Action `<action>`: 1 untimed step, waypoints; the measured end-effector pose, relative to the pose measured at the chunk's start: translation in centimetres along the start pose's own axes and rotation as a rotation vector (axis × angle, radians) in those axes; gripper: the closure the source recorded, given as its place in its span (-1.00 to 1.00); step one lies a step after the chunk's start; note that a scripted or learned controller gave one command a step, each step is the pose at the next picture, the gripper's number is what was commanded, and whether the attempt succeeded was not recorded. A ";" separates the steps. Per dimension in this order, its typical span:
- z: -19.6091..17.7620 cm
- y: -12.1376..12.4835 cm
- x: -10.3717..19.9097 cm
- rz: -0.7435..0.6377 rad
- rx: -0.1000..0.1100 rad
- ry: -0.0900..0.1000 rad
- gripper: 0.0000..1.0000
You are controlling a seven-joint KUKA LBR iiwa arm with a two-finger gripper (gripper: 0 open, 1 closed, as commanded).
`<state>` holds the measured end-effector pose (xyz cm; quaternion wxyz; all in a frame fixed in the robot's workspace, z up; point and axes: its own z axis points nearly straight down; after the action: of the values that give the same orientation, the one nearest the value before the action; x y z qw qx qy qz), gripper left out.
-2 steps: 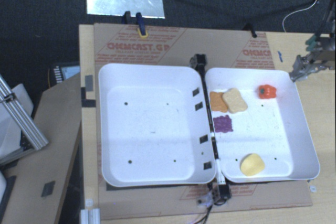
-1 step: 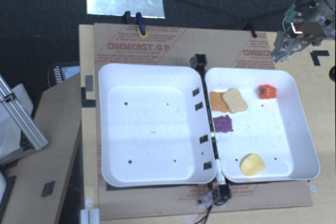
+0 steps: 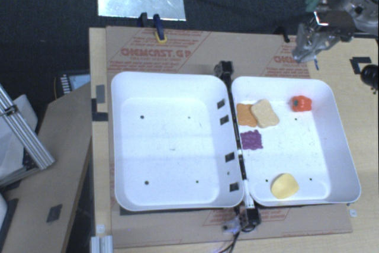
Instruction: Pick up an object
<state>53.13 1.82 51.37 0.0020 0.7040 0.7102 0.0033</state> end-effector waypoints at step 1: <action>-2.0 1.7 7.8 -0.003 0.003 0.001 1.00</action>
<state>54.70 9.66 53.36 0.0007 0.7029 0.7113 0.0028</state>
